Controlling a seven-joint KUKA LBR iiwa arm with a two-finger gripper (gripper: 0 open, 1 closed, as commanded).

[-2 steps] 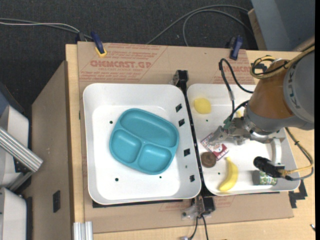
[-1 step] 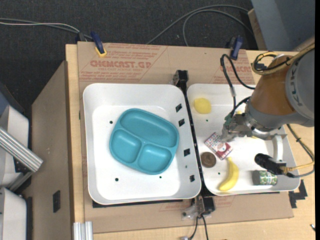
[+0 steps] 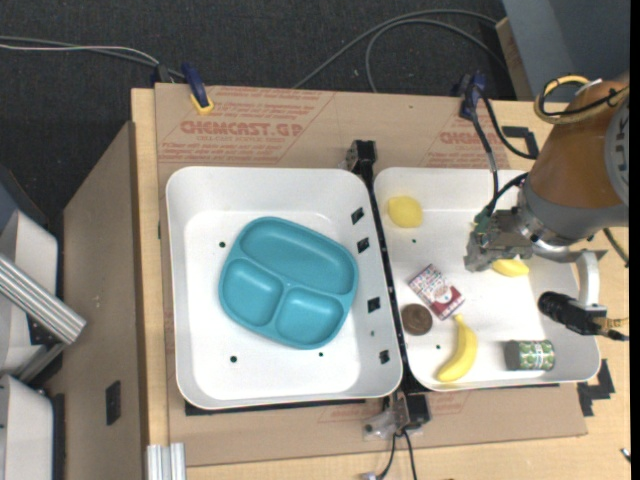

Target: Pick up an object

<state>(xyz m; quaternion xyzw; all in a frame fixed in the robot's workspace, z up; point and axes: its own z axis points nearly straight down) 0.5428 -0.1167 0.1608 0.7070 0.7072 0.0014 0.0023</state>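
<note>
Seemingly, the end effector (image 3: pixel 488 251) hangs low in the right bin (image 3: pixel 560 373), just beside a small yellow object (image 3: pixel 511 266); whether its grip is spread, I cannot tell. Coming down off-centre could nudge that object away.

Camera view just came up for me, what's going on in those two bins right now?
The arm reaches in from the right over the right bin, with its gripper low near a yellow object by the bin's far side. Nothing shows between its fingers. Loose in that bin lie a lemon, a small patterned box, a brown disc, a banana and a green can. The left bin holds a teal divided plate.
</note>
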